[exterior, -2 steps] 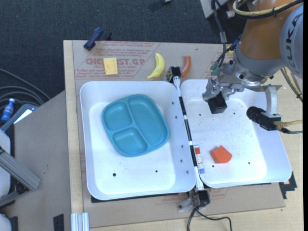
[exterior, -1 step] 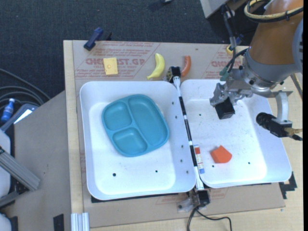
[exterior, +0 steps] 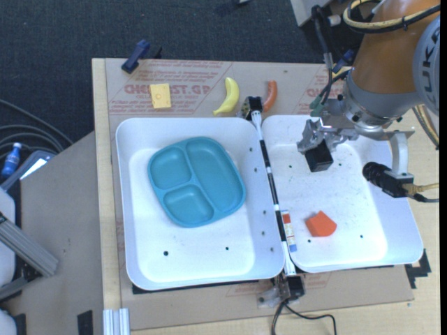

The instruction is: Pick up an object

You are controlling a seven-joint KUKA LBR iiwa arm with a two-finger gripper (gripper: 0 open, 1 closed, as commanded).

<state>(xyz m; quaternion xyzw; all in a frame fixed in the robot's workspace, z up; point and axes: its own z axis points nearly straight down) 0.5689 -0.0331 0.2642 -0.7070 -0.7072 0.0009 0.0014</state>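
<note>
Grey arm [exterior: 391, 54] reaches in from the right — gripper [exterior: 319, 155] pointing down, wrist bent low

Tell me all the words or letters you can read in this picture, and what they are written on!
"UK": dark letters on the grey arm, cut off by the picture's edge.
"CH...ST.GR...": red print on the brown board behind the bins; the yellow square covers the middle and the rest is too faint to read.
The small label on the divider between the bins is too tiny to read.
</note>
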